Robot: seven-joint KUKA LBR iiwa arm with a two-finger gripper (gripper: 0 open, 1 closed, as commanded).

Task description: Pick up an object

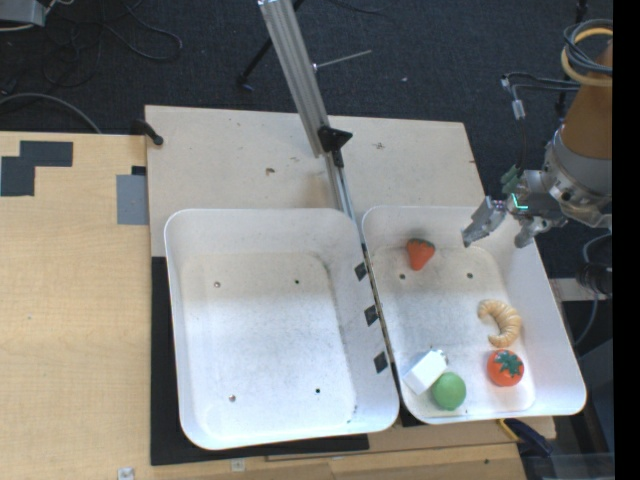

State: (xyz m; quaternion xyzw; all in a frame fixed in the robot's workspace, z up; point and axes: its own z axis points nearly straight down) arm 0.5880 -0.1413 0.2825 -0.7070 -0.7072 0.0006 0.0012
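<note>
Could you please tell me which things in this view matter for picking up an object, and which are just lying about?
Belong to the job:
tool, open, above the right bin's far edge
strawberry
croissant
tomato
green ball
white block

Just lying about:
left bin
metal rail
floor cables

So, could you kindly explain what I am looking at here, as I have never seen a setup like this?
One fixed camera looks down at a slant on a bench with two shallow white bins. The left bin sits beside the right bin. The right one contains a red strawberry toy, a tan croissant-like piece, a red tomato, a green ball and a white block. The grey and orange robot arm reaches in from the right; its gripper hangs over the right bin's far edge, jaws spread, holding nothing.
</note>
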